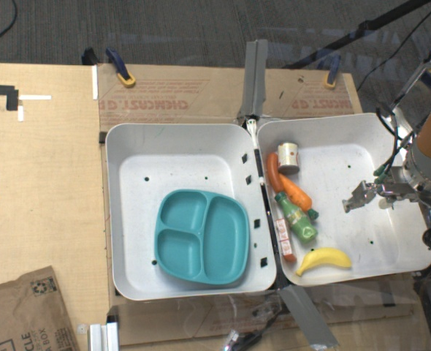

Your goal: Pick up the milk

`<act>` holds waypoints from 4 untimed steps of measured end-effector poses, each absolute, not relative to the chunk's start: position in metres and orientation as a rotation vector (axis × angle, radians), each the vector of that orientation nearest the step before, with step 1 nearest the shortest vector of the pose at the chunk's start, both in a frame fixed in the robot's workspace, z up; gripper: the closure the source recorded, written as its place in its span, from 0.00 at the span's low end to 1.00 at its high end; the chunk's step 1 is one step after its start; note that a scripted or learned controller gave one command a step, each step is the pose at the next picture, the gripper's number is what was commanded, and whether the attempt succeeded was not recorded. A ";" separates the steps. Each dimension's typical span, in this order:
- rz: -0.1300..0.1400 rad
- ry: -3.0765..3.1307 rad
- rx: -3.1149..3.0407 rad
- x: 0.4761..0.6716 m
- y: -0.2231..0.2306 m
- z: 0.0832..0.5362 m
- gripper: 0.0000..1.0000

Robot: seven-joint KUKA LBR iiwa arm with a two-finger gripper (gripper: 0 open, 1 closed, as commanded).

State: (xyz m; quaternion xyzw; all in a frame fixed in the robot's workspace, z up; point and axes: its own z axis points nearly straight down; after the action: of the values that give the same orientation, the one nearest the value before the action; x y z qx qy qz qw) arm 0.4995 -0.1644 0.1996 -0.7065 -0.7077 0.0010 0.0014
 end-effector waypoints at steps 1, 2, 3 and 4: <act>-0.015 -2.417 -2.037 0.567 -0.136 0.110 0.00; 0.003 -2.281 -2.165 0.617 -0.111 0.109 0.00; -0.005 -2.146 -2.313 0.637 -0.101 0.101 0.00; -0.015 -1.882 -2.529 0.663 -0.093 0.102 0.00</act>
State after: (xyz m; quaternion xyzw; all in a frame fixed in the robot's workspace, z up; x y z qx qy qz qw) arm 0.6635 -0.0931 0.1016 -0.8022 -0.5970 -0.0049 -0.0055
